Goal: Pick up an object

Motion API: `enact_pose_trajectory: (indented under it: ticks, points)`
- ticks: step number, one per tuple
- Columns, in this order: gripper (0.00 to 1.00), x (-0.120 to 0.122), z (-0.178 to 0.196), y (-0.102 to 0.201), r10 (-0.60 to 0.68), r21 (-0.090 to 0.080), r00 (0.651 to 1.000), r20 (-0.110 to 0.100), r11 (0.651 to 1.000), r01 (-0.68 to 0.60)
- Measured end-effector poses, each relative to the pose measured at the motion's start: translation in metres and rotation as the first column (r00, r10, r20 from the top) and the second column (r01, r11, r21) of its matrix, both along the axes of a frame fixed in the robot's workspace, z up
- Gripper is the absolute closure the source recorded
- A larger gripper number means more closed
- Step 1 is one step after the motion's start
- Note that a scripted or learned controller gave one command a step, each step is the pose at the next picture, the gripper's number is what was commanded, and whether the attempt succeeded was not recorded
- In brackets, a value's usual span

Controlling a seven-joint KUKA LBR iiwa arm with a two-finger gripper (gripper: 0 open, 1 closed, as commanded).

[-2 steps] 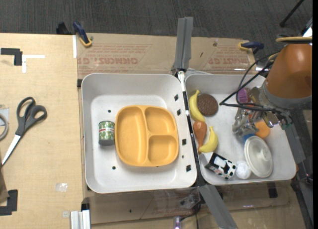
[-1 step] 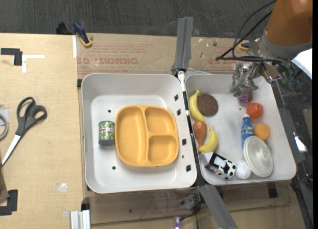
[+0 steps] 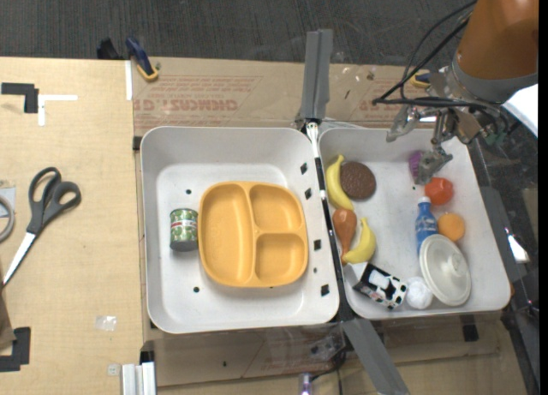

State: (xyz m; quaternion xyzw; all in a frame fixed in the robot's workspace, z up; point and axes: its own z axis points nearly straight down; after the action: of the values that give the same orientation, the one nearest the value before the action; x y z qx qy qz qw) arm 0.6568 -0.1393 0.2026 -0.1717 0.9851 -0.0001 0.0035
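My gripper (image 3: 431,152) hangs over the far part of the right bin (image 3: 488,299), under the orange band of the arm. A small purple object (image 3: 416,163) lies just left of its tip, and a red tomato-like ball (image 3: 438,190) sits just below it. Also in this bin are a blue bottle (image 3: 425,224), an orange ball (image 3: 451,227), a white bowl (image 3: 445,269), two bananas (image 3: 335,181), a brown disc (image 3: 358,181), a black-and-white toy (image 3: 381,287) and a white ball (image 3: 418,296). I see nothing held in the gripper.
The left bin (image 3: 163,299) holds a yellow divided tray (image 3: 253,234) and a small green can (image 3: 183,229) to its left. Scissors (image 3: 43,205) lie on the wooden bench at far left. Cables run from the arm above the right bin's back wall.
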Motion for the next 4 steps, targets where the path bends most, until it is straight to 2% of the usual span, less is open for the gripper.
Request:
enact_pose_trajectory:
  ticks: [1, 2, 3, 4]
  points:
    - [0.00, -0.046, -0.092, -0.060, -0.154, 0.001, 0.988, 0.016, 0.988, 0.154]
    - [0.00, -0.081, -0.096, -0.077, -0.188, 0.002, 0.981, 0.035, 0.982, 0.188]
    - [0.00, -0.116, -0.097, -0.082, -0.226, -0.001, 0.974, 0.027, 0.974, 0.226]
    - [0.00, -0.062, -0.104, -0.080, -0.160, 0.001, 0.987, 0.010, 0.987, 0.160]
